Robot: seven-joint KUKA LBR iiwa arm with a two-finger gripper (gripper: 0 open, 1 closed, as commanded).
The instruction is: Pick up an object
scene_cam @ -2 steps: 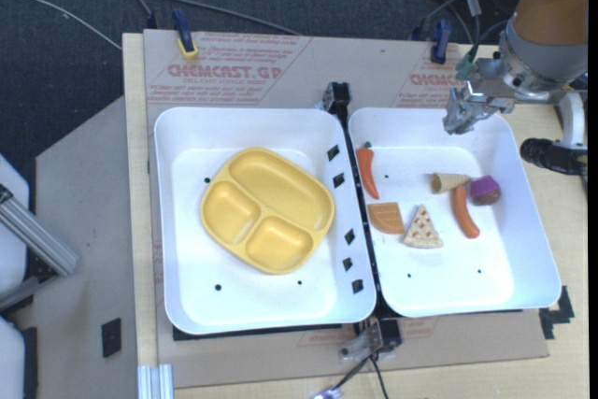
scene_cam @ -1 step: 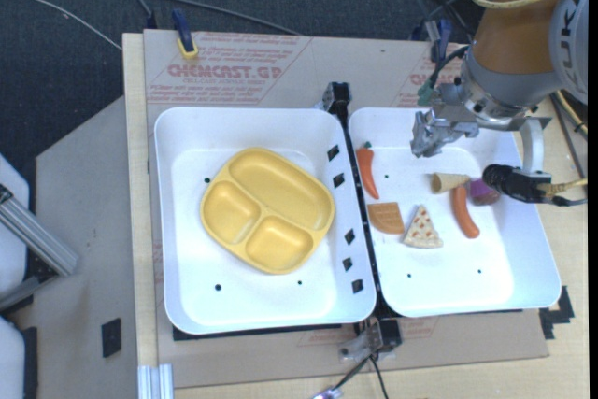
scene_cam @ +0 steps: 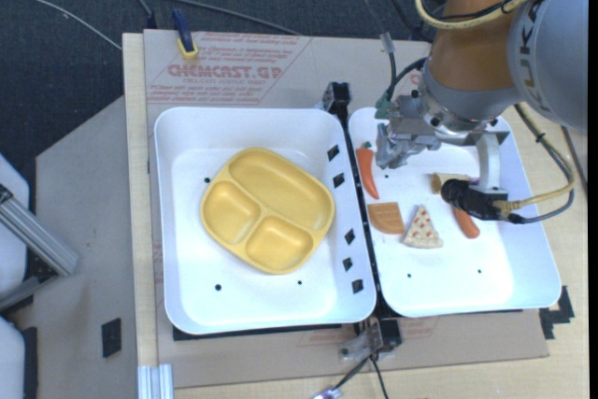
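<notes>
In the right bin (scene_cam: 486, 280) lie an orange carrot (scene_cam: 367, 173) along the left wall, a brown toast piece (scene_cam: 386, 218), a pizza slice (scene_cam: 422, 229), a reddish sausage (scene_cam: 466, 222) and a small tan piece (scene_cam: 441, 181). My gripper (scene_cam: 392, 152) hangs low over the bin's upper left part. It is just right of the carrot's top end and above the toast. The wrist and the orange band hide the bin's upper middle.
The left bin (scene_cam: 187, 276) holds a yellow divided plate (scene_cam: 268, 209). A black divider with clips (scene_cam: 348, 192) runs between the bins. A black fitting with a yellow cable (scene_cam: 467, 196) hangs from the arm over the sausage. A cardboard sheet (scene_cam: 224, 70) lies behind.
</notes>
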